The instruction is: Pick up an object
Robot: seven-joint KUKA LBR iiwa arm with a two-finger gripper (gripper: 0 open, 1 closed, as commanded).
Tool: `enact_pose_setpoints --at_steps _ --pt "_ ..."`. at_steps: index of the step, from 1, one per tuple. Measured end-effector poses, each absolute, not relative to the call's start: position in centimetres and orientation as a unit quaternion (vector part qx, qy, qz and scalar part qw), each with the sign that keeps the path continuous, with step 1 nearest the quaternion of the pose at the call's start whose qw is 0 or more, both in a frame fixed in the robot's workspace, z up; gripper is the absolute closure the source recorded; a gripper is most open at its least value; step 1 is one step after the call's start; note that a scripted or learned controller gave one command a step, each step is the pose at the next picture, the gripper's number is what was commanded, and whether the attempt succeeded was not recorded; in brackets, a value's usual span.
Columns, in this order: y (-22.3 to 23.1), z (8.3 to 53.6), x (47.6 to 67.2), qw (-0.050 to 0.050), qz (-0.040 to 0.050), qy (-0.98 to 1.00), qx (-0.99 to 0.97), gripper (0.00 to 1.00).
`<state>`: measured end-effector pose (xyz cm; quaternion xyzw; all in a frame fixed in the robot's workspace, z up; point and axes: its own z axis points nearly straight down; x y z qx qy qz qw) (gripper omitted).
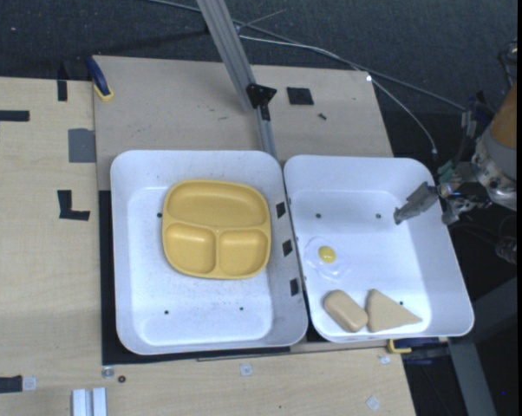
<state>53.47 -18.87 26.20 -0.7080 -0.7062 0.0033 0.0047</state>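
Hovering over the right bin's (434, 258) right rim, the tool (414, 204) carries nothing I can see; probably lining up the fried egg (327, 256).

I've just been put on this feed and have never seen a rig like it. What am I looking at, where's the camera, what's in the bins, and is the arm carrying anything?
You are looking down at a slant from one fixed camera above a wooden bench. Two shallow white bins sit side by side. The left bin holds a yellow divided plate with three compartments. The right bin holds a small fried-egg toy near its middle, and at its near edge a tan bread-roll shape beside a tan wedge; the two lie very close, perhaps touching. The machine is a robot arm reaching in from the right. Its tool, the grey part that grasps, hangs above the right bin's far right corner. Nothing is seen between its fingers, and all the items lie in the bins.
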Motion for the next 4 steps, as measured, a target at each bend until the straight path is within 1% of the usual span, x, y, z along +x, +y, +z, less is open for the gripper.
enact_pose_setpoints --at_steps 1,2,3,4 --pt "-18.8 26.7 53.7 0.001 0.0006 -0.707 -0.707 0.0" --pt "-18.9 20.8 54.5 0.002 0.002 -0.707 -0.707 0.0" --pt "-18.6 14.8 53.5 0.003 0.0019 -0.707 -0.707 0.0" --pt "-18.4 10.4 53.1 0.002 0.0017 -0.707 -0.707 0.0"
